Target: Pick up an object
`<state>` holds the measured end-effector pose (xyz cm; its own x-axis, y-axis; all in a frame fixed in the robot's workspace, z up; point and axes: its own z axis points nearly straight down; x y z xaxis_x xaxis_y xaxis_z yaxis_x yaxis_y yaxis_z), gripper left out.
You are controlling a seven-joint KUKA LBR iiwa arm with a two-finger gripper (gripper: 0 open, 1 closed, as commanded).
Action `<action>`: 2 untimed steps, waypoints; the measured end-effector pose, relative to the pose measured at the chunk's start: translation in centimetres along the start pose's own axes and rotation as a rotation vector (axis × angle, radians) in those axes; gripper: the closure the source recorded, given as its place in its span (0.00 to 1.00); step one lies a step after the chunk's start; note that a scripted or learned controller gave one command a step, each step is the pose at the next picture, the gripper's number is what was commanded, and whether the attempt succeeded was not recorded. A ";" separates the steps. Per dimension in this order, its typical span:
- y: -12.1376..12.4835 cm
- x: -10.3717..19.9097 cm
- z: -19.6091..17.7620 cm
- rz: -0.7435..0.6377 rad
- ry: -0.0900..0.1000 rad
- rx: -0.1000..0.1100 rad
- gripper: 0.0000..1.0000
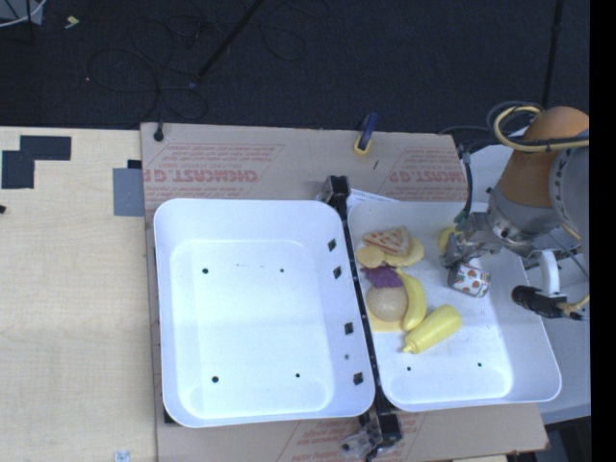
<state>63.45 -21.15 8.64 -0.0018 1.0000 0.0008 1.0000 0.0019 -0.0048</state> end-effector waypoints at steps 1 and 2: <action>0.7 -0.1 -0.1 -0.001 0.001 0.007 1.00; -3.8 -0.4 -11.4 0.005 -0.004 -0.012 1.00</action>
<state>59.66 -21.57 20.06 0.0033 1.0000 -0.0031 1.0000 -0.0033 0.0070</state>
